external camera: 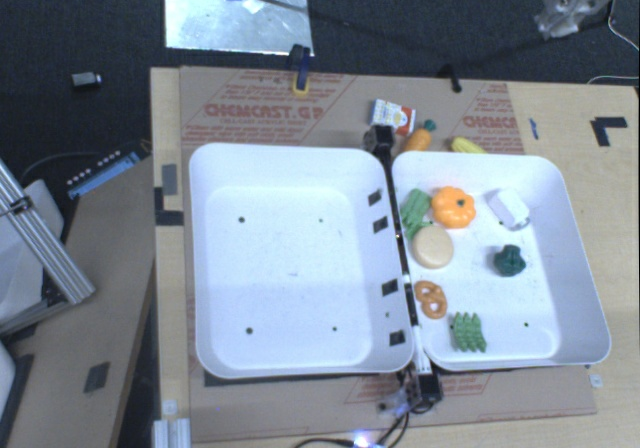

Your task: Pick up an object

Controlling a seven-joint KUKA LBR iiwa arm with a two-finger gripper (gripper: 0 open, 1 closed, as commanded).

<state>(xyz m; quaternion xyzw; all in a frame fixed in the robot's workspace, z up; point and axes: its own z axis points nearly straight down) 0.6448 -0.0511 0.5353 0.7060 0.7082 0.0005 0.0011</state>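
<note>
Dark green broccoli-shaped toy [510, 261], in the shallow white right bin [575, 266] well below and left of the grey pincer [568, 4] (open or closed: cannot tell), stands clear of neighbours, favouring a centred vertical descent.

You've got two white bins, left bin [285, 261] and right bin [560, 266]. In the right: orange pumpkin [453, 207] with green stem, cream disc [434, 247], brown pretzel [432, 299], dark green broccoli [510, 261], ridged green piece [467, 332], white block [508, 207], green leafy piece [414, 211]. Tan worktop [330, 101] carries red print.
</note>
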